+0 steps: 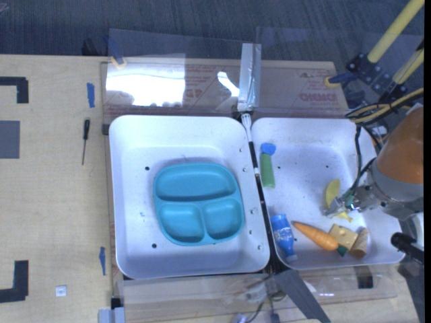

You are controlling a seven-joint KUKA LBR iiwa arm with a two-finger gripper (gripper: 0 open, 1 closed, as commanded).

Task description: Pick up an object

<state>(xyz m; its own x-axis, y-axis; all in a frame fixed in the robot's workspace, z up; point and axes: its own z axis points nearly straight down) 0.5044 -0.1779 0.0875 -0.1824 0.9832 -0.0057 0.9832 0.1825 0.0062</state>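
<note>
The right bin [304, 147] holds several small objects. A yellow curved piece [331, 191] lies near its right side. My gripper [342, 206] is low in the bin at that piece's lower end, touching or nearly touching it. Just in front lie an orange carrot [314, 235], a wooden block [344, 236] and a brown rounded piece [362, 242]. A blue tube [283, 235] rests by the bin's left wall, and a green stick with a blue cap [268, 167] lies further back along that wall.
The left bin [128, 180] holds a blue divided plate [198, 202]. A clear panel and a metal post [248, 76] stand behind the bins. Yellow bars and cables [384, 79] crowd the back right, above the arm's orange band [407, 150].
</note>
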